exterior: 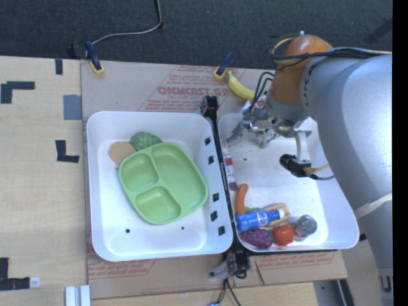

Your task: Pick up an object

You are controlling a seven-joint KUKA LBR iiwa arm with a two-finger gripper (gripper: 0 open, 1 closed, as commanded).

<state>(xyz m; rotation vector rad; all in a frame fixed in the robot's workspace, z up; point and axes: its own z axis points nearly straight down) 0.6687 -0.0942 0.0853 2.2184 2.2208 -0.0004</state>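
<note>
Camera view shows your arm (344, 101) reaching over the right bin (331, 190), and we will use that bin as our marker; the gripper (262, 127) hangs over the bin's far end, near the wall it shares with the left bin (102, 190); you cannot tell if the hand is open or closed, because the wrist hides it, and nothing shows in its grip.

The things to pick lie in a heap at the near end of the right bin, well apart from the gripper; there is a blue bottle (259, 219), an orange carrot (240, 198), purple grapes (257, 238), a red tomato (284, 235) and a shiny can (306, 225); they touch each other, so a grab in the middle may catch two or push them about.

To do this step well, you would likely bring the gripper toward the near end of the bin and choose a thing at the edge of the heap; the carrot looks easiest, since it sticks out on its own; come straight down across its thin side.

A yellow banana (238, 87) lies just outside the bin's far end; a green tray (163, 182) sits in the left bin; leave both.
</note>
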